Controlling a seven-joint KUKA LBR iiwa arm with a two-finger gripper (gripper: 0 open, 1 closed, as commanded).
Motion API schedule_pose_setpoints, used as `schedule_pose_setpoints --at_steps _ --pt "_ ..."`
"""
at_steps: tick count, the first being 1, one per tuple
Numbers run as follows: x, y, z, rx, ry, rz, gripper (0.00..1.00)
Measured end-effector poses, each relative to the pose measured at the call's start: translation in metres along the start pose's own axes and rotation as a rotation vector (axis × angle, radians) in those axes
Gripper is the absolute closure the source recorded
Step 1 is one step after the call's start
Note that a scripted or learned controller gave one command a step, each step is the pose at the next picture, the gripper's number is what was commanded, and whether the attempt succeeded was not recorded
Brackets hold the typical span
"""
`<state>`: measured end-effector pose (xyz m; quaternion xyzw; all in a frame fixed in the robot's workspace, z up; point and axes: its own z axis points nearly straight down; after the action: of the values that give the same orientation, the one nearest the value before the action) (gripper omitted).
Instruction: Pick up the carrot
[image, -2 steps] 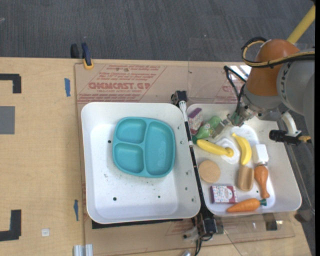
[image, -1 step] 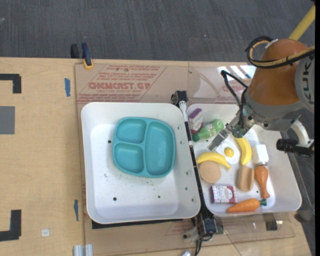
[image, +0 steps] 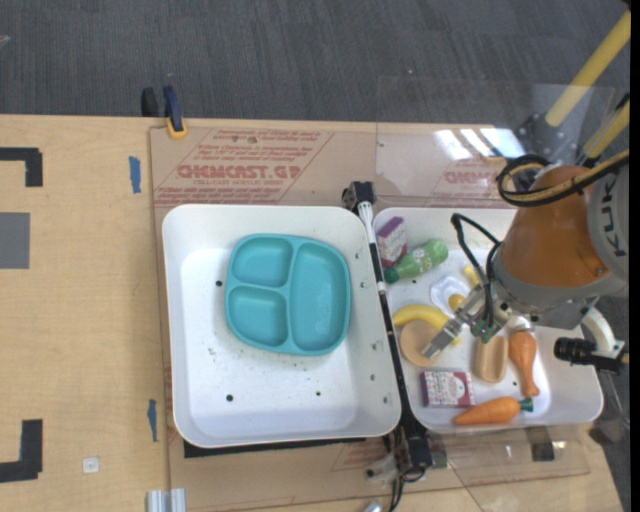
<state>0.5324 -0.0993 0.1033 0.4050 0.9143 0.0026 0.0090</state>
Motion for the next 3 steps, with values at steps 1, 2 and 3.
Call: schedule_pose_setpoints --at_steps 1,2,3 --pt "-0.073 -0.011 0.013 0.0 -0.004 -0.177 0.0" --pt "-0.097 0.005 0.012 0.003 0.022 -0.013 0.0" --pt "-0.044 -0.047 0.002 0.011 0.015 -0.121 0.0"
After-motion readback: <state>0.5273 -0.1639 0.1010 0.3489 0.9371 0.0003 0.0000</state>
